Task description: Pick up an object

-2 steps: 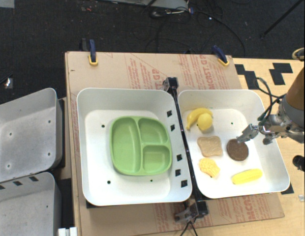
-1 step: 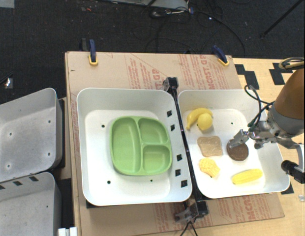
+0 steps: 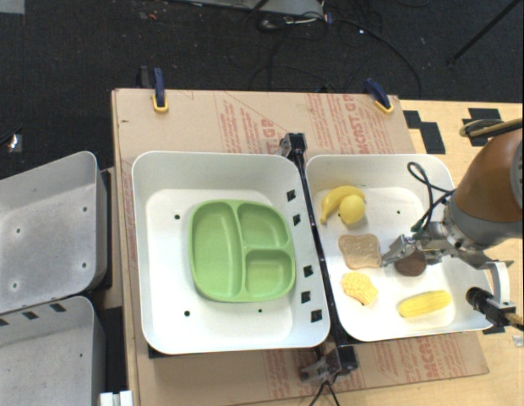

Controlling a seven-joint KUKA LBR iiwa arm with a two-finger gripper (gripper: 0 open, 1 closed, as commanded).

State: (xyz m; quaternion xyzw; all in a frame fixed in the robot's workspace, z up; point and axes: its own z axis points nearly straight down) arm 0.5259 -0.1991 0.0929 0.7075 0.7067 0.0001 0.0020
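Corn cob (image 3: 424,304), brown object (image 3: 411,266) beside gripper (image 3: 401,251)

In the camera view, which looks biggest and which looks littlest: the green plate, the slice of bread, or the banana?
1. green plate, by far the biggest
2. and 3. banana and slice of bread look about alike, too close to rank.

Two shallow white bins sit side by side on the worktop (image 3: 211,117). The left bin (image 3: 152,227) carries a green divided plate (image 3: 242,250). The right bin (image 3: 389,328) holds a yellow banana (image 3: 342,204), a tan slice of bread (image 3: 360,249), a yellow knobbly piece (image 3: 359,288), a yellow corn cob (image 3: 424,304) and a dark brown object (image 3: 411,265). The arm (image 3: 490,197) reaches in from the right, its gripper (image 3: 403,252) low at the brown object, just beside the bread.
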